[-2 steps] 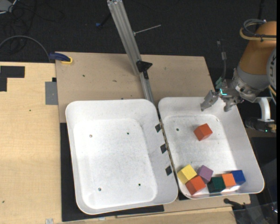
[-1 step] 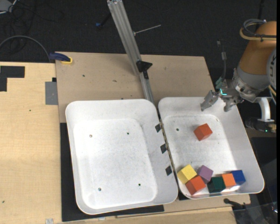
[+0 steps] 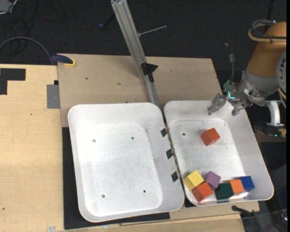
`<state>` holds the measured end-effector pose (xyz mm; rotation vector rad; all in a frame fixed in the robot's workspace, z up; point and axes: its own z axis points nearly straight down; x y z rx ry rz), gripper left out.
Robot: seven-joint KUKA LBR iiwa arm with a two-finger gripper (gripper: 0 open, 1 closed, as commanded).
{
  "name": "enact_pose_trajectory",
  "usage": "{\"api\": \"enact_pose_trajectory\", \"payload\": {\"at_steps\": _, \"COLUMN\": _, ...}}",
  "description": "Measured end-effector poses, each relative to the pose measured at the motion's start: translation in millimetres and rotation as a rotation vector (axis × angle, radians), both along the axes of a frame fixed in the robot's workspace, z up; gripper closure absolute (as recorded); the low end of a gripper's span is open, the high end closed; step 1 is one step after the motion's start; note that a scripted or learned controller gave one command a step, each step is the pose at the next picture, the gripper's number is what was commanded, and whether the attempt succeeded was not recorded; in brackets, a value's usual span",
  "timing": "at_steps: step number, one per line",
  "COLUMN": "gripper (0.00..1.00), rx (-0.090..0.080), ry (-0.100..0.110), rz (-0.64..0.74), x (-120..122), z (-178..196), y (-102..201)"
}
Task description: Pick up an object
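My gripper (image 3: pixel 227 105) spread wide with nothing in it over the right bin's (image 3: pixel 246 129) far edge, I see a red block (image 3: pixel 210 136) mid-bin, six blocks (image 3: pixel 217 184) huddled along its near edge

The bench (image 3: pixel 111 76) was a tan board surface. Two shallow white bins lay on it side by side: the left bin (image 3: pixel 117 158) and the right bin (image 3: pixel 217 149), their inner rims touching. A slanted aluminium rail (image 3: pixel 134 47) rose from the bench just beyond the bins. A small blue-and-yellow clamp (image 3: pixel 64 59) sat at the far left corner.
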<state>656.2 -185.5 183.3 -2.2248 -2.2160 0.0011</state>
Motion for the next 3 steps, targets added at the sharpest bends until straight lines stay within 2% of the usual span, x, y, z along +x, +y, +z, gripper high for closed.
{"api": "enact_pose_trajectory", "payload": {"at_steps": 1, "gripper": 0.00, "rx": 0.000, "ry": 0.000, "rz": 0.000, "x": 0.0, "z": 0.0, "y": 0.0}}
{"api": "enact_pose_trajectory", "payload": {"at_steps": 2, "gripper": 1.00, "rx": 0.000, "ry": 0.000, "rz": -0.001, "x": 0.1, "z": 10.1, "y": -0.5}}
{"api": "enact_pose_trajectory", "payload": {"at_steps": 3, "gripper": 0.00, "rx": 0.000, "ry": 0.000, "rz": -0.001, "x": 0.0, "z": 9.8, "y": -0.7}}
